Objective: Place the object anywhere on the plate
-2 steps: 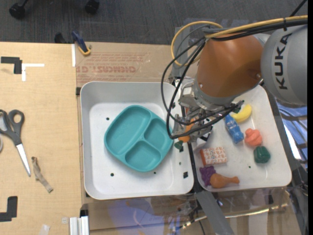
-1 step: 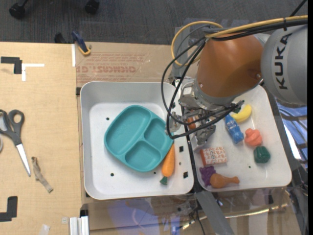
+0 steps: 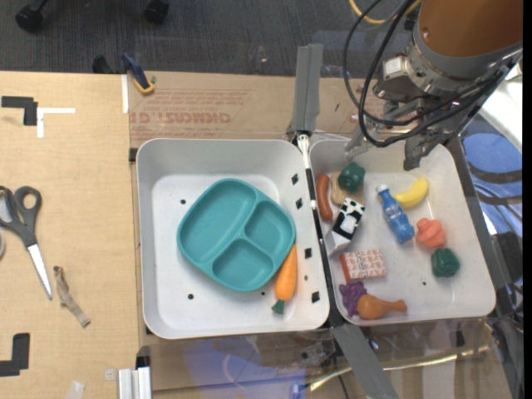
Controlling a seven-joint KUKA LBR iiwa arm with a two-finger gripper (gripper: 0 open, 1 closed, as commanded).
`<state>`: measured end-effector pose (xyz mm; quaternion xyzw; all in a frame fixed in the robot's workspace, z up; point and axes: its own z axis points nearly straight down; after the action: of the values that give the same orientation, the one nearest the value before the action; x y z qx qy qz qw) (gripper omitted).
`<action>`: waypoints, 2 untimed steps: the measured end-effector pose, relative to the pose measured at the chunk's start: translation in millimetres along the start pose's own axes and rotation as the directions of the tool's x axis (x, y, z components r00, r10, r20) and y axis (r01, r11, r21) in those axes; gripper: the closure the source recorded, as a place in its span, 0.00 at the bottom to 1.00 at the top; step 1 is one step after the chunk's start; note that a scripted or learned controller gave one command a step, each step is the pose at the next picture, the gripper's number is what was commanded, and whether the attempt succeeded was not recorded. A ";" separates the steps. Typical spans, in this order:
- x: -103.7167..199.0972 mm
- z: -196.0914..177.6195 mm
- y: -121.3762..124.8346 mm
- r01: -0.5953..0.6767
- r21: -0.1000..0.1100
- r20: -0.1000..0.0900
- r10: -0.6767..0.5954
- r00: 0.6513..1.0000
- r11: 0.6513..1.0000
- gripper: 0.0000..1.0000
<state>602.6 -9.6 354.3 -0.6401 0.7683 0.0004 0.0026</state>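
- Plate: I saw a teal plate with three compartments lying at a tilt in the left bin; all its wells were bare.
- Carrot: a small orange toy carrot with a green stub at its lower end lay in the left bin, just beside the plate's lower right rim and seemingly touching it, its green end pointing toward the bin's near wall. It lay on the bin floor, not in any well.
- Gripper: I found it hanging above the far edge of the right bin; its two dark fingers stood apart, with nothing between them.
- Right bin contents: a dark green piece, a hot dog, a black-and-white block, a blue bottle, a banana, an orange-pink piece, a second green piece, a red-patterned box, and a drumstick beside a purple piece.
- Bench: scissors lay well apart to the left.
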 end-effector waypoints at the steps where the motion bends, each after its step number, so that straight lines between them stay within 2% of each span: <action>1: 12.5 -137.0 -25.0 0.393 -0.001 0.001 -0.393 0.920 0.920 0.00; 2: 58.3 -135.8 -63.7 0.723 -0.001 0.004 -0.723 0.691 0.691 0.00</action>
<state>654.3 -79.1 489.9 -0.8906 0.4549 0.0013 0.0029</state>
